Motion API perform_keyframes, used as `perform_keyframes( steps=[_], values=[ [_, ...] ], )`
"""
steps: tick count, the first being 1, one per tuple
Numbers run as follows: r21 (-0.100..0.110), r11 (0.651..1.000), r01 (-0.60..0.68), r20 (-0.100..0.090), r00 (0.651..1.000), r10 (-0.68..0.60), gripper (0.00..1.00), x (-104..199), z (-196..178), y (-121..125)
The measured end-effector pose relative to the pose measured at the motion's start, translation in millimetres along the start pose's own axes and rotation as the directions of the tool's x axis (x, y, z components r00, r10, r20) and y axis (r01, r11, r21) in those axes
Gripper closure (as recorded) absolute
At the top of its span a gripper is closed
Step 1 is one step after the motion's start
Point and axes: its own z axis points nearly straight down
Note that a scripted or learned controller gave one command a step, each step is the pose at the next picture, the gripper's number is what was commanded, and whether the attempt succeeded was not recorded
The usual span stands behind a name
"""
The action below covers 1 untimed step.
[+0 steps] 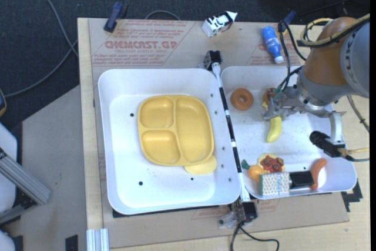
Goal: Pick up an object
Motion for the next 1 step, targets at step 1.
perform_keyframes(
  steps=[1],
  values=[
    [-0.002,1.000,0.004,-0.001,1.000,-0.004,1.00,82.5,-91.2,2.4]
  ],
)
